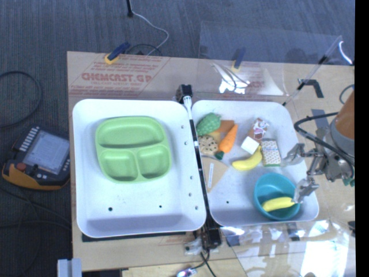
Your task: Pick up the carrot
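The orange carrot (228, 138) lies slanted in the upper left part of the right bin (230, 198), between a green leafy vegetable (209, 123) and a white block (249, 145). A cookie (209, 145) touches its lower end. My gripper (300, 171) hangs over the right bin's right edge, well to the right of the carrot and just above a blue bowl (271, 190). Its two fingers stand open and wide apart with nothing between them.
A banana (247, 163), a snack packet (271, 153) and a red and white item (260, 128) lie near the carrot. The blue bowl holds a yellow piece (277, 203). A green divided plate (132, 146) sits in the left bin (138, 215).
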You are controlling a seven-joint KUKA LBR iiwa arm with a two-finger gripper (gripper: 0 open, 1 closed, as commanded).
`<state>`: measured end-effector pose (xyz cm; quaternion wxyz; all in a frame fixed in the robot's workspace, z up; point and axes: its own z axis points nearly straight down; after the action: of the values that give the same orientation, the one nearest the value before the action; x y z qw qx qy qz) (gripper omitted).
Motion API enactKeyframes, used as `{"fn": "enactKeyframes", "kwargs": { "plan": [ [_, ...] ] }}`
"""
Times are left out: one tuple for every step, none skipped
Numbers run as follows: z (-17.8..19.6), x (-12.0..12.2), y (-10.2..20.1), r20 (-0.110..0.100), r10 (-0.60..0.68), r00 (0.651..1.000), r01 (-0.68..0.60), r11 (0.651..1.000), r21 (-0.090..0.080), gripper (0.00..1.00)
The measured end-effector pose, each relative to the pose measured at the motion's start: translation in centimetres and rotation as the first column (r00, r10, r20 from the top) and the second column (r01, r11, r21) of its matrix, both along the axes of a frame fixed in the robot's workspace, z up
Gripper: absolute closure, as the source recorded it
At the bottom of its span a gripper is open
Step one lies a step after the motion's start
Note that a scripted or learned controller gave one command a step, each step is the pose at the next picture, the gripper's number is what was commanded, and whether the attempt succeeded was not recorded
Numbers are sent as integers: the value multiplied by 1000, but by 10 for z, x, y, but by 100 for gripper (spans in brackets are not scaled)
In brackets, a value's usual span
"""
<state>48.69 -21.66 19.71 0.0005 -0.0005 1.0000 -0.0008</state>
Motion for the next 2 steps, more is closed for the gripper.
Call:
{"fn": "enactKeyframes", "kwargs": {
  "plan": [
    [-28,64,53,1,-29,1000,29,1000,4,0],
    [-105,124,98,17,28,999,-28,1000,-5,0]
  ]
}}
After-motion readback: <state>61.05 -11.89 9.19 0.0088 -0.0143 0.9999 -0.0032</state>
